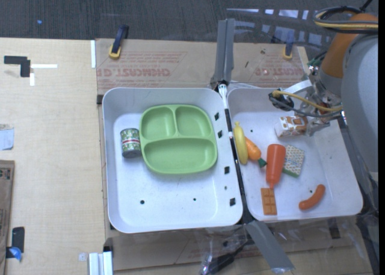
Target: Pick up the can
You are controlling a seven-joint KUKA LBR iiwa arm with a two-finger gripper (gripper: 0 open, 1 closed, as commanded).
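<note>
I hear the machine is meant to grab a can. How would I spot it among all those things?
Look at the left white bin, the one with the green divided plate. The can lies just off that plate's left edge, on the bin floor. It is a small cylinder with a green patterned label, alone on that side; the toy foods all sit in the other bin.

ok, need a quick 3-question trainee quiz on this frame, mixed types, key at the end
1. True or false: the can lies in the left bin, just left of the green plate.
2. Multiple choice: the pincer is over which bin? A) left bin B) right bin C) neither
3. Fill in: the yellow item against the right bin's left wall is a ____.

Key: 1 true; 2 B; 3 banana
</note>
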